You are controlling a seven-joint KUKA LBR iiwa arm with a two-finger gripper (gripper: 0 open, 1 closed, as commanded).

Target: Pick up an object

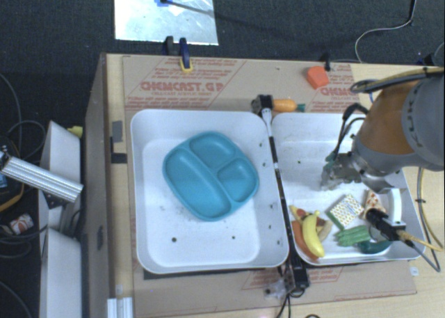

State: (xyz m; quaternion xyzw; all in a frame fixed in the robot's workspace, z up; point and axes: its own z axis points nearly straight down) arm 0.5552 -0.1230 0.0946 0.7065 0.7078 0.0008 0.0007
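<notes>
Hand (332,176) sits low over the right bin (306,139), above bare white floor in the bin's middle, and can't tell if it's open or closed; nothing visibly in it. The pickable stuff is all bunched along that bin's near wall, so my read is the hand is off target: the pile is just beside it on the near side, not under it. Clustering against the wall probably makes a clean grab harder, since the items touch or overlap and the rim limits approach from that side. Candidates are the banana (312,234), a yellow curved toy lying lengthwise at the pile's left end on a reddish-orange piece (300,227); the checkered block (345,210), flat, pale, grid-patterned and tilted, nearest to the hand; and the green piece (354,234), elongated and lying beside the block near the rim. The block looks like the easiest pick because it is the least buried. The left bin (139,170) holds a blue divided plate (211,174), centred, flat, well apart from the hand. An orange block (317,76) lies out on the bench (208,83) behind the bins, so it's likely not in play.
</notes>
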